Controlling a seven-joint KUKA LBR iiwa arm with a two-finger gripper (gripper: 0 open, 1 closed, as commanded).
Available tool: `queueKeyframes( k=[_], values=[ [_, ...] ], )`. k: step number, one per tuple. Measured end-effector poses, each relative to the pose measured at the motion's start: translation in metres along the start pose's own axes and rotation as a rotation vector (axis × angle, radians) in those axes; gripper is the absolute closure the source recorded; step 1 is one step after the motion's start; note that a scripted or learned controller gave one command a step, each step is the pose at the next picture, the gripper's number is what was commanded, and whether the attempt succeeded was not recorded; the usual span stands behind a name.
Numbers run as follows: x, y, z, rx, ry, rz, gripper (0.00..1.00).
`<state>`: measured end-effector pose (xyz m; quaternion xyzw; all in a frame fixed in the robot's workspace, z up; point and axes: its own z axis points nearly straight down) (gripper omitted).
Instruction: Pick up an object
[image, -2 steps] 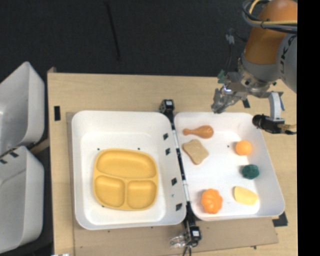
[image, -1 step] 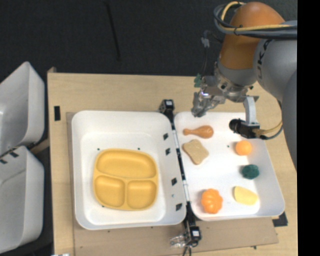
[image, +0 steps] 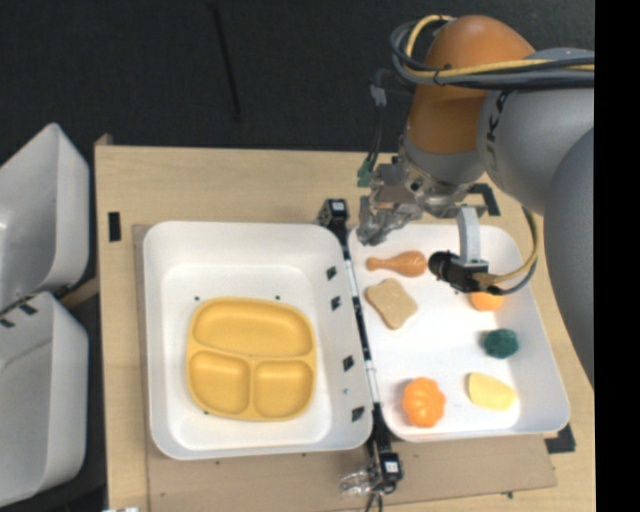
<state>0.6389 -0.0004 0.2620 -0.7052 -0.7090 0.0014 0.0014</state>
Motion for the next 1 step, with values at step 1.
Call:
queueKeyframes(
  k=[1],
  values=[
    [0.0518,-0.0173,0.0025,-0.001,0.001,-0.001,1.00]
  ],
)
